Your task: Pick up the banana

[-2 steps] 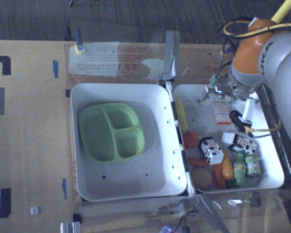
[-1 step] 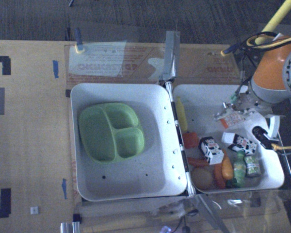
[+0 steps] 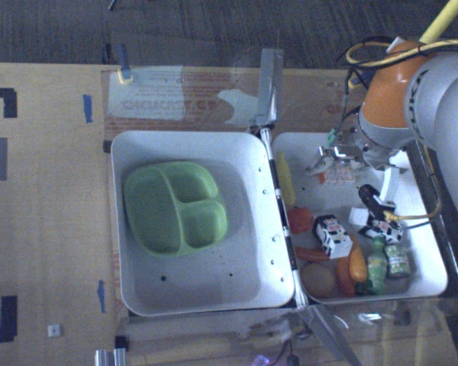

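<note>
Reaching in from the right, the grey and orange arm (image 3: 412, 90) is hanging its hand (image 3: 336, 161) over the far part of the right bin (image 3: 435, 280), but the metal parts there are blurring together and I cannot tell how far open it is or whether it has anything. The banana (image 3: 286, 180) is lying against that bin's left wall, apart from the hand, while small toys are crowding the near end too indistinctly to name. Faded print on the taped sheet (image 3: 183, 97) beyond the left bin (image 3: 130, 147), which is holding a green divided plate (image 3: 175, 208), is proving unreadable.
</note>
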Motion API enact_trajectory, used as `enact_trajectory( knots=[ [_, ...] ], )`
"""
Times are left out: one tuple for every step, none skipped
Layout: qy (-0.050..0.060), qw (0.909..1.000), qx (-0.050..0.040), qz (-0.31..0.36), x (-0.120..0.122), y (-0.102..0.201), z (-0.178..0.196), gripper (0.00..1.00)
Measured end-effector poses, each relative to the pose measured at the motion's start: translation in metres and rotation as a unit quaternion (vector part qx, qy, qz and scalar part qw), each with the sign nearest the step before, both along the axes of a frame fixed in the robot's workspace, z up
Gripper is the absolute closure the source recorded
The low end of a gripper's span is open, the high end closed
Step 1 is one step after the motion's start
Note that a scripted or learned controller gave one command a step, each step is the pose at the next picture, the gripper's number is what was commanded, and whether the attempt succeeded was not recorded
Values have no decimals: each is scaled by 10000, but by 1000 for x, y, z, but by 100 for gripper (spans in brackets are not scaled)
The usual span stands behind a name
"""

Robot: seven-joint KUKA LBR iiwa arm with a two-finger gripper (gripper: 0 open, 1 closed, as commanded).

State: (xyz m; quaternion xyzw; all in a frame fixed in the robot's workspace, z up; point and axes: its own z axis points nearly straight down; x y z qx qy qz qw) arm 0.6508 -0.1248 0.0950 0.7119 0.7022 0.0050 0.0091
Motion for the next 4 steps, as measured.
enact_trajectory(
  knots=[
    [7, 9987, -23, 503, 21, 29, 0, 0],
    [6, 9987, -20, 503, 21, 30, 0, 0],
    [6, 9987, -19, 504, 21, 30, 0, 0],
    [12, 9976, -8, 690, 21, -18, 0, 0]
  ],
)
